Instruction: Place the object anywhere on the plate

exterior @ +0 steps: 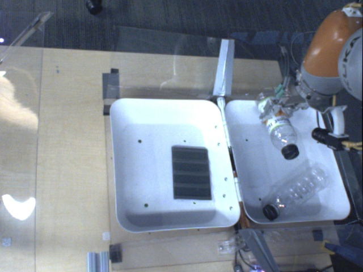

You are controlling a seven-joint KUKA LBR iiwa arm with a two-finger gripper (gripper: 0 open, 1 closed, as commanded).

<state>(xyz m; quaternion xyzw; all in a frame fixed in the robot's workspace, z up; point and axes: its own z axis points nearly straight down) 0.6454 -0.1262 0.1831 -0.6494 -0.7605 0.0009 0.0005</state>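
A dark ridged rectangular plate [191,173] lies flat in the middle of the left bin [130,152]. My gripper [272,108] is over the far part of the right bin [249,152], shut on the base end of a small clear bottle [281,131]. That bottle hangs tilted, its black cap [290,151] pointing down and toward the front. A second clear bottle [298,188] lies on its side on the right bin's floor, with its black cap [269,211] at the front left.
The raised rims between the two bins [229,152] separate the gripper from the plate. The arm's orange band [329,38] rises at the right. A metal post [223,67] stands behind the bins.
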